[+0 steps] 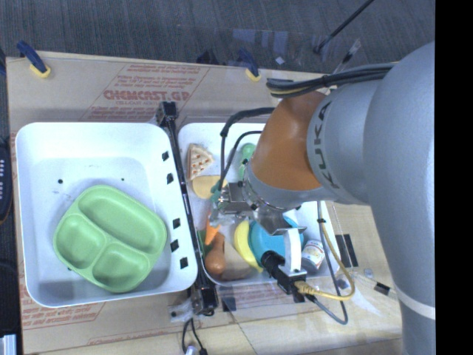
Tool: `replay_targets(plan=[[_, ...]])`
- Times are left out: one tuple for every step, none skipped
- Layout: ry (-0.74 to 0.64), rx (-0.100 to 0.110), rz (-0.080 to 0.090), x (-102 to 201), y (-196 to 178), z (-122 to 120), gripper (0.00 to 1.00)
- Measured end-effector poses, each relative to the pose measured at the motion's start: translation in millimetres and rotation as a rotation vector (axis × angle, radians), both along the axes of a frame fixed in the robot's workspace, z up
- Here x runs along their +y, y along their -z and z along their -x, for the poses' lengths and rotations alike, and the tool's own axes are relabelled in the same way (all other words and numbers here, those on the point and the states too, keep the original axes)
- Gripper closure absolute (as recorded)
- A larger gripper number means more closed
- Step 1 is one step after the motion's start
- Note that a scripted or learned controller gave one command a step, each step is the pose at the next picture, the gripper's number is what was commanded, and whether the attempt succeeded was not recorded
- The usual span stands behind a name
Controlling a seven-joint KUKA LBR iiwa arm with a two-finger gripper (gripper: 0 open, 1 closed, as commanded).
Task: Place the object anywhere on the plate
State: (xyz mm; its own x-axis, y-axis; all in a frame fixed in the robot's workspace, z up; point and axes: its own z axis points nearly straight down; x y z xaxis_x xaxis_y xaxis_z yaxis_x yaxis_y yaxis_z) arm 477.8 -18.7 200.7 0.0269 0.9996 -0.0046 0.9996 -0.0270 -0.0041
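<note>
A light green plate [111,237] with three compartments lies in the left bin [44,150]. The right bin [203,133] holds several toy foods: a waffle-patterned pizza slice [198,160], a pale yellow piece [206,186], an orange carrot-like piece [212,235], a brown item [216,261], a yellow banana-like piece [243,244] and a blue item [264,240]. My gripper [225,205] hangs low over the right bin's middle, above these foods. The wrist and the arm's orange band [284,154] cover much of that bin.
A black clip strip [179,191] runs along the wall between the two bins. Cardboard [140,87] lies under the bins, held by blue clamps [33,59] at the back. Cables [325,291] trail over the bench at the front right.
</note>
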Motion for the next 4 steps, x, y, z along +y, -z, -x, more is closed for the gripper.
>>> replay_targets(plan=[[0.001, 0.009, -0.005, 80.0, 10.5, 3.0, 1.0], [-0.004, 0.014, -0.004, 78.6, 1.1, 2.2, 1.0], [-0.015, 0.021, -0.004, 79.2, -7.9, 1.7, 1.0], [-0.027, 0.028, -0.005, 79.9, -17.0, 1.2, 1.0]])
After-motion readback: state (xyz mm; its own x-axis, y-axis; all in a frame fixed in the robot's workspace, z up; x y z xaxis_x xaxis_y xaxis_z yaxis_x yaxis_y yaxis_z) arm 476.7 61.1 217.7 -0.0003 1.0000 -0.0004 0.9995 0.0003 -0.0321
